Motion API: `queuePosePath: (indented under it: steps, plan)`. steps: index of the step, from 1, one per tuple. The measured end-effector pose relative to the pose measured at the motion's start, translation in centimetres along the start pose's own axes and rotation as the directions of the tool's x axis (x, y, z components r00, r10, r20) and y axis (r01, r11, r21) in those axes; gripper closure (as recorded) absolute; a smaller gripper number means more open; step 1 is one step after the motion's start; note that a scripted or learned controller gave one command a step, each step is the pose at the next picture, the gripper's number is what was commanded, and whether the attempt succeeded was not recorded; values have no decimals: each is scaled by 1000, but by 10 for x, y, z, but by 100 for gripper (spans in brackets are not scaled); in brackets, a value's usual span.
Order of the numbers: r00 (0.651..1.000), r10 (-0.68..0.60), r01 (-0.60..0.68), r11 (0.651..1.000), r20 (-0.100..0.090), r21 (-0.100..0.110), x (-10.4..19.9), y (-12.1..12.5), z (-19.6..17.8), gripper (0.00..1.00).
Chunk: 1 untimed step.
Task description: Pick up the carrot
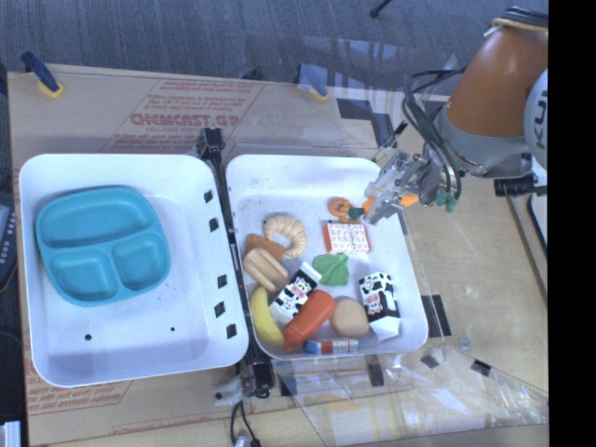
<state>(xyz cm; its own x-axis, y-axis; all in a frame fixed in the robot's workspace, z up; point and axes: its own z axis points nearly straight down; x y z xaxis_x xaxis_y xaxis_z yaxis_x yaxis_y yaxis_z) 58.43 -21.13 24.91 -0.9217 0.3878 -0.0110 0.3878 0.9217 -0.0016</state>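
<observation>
Lying low in the right bin (279,170), the carrot (310,318) is squeezed between a banana (264,321), a milk carton (294,292) and a potato (350,318). The gripper (389,196) hangs far away at the bin's top edge. I cannot tell how its tips stand. It might grab a neighbor by mistake.
</observation>
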Motion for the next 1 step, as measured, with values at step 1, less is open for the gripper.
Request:
queuePosePath:
  steps: [1]
  plan:
    - [1000,-8,8,1000,-1,0,0,2,-8,100]
